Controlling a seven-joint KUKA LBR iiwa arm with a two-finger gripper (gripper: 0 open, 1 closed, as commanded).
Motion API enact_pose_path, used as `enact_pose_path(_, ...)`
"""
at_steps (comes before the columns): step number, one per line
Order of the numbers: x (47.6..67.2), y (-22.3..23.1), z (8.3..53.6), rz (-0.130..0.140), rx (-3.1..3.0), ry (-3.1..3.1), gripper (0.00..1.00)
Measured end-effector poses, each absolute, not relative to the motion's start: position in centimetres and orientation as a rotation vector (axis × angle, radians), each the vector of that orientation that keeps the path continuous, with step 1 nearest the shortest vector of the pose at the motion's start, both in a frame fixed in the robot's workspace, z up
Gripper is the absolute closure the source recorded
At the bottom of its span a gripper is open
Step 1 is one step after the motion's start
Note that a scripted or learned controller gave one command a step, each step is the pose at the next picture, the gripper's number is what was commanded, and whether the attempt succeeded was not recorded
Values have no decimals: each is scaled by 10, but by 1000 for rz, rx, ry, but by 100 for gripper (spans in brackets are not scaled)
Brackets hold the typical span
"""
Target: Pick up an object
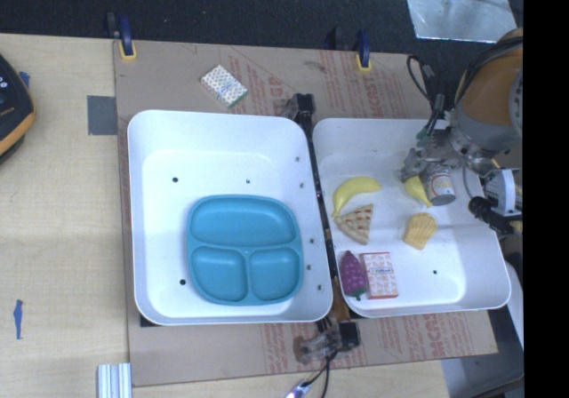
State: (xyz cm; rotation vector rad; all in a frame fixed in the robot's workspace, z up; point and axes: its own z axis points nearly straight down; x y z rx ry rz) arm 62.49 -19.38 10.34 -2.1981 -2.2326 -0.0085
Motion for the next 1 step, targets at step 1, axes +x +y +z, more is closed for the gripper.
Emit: enact_pose_path(1,626,-92,221,1,-2215,-2225,100)
